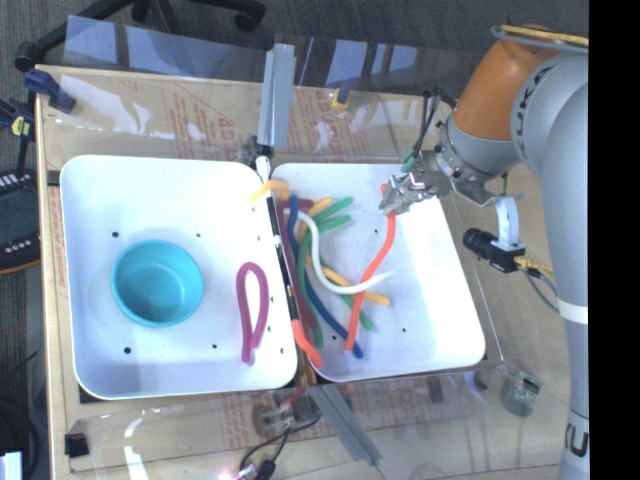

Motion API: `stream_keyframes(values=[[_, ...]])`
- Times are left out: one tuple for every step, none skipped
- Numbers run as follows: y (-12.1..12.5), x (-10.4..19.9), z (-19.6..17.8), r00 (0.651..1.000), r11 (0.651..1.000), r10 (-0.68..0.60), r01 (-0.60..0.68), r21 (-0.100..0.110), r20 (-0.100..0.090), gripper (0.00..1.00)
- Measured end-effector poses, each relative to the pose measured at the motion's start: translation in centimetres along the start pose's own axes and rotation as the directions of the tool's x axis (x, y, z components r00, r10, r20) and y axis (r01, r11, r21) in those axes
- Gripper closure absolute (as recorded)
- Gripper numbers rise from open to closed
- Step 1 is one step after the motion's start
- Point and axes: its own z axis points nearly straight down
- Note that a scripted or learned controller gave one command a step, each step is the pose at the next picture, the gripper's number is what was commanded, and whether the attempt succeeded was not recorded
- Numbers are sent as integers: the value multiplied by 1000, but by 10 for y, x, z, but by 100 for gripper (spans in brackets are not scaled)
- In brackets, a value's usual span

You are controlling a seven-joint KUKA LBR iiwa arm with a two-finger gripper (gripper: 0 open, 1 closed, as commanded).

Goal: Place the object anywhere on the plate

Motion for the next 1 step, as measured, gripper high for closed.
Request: stream_keyframes(values=[[-24, 92, 4, 977, 977, -215, 215, 2, 1, 100]])
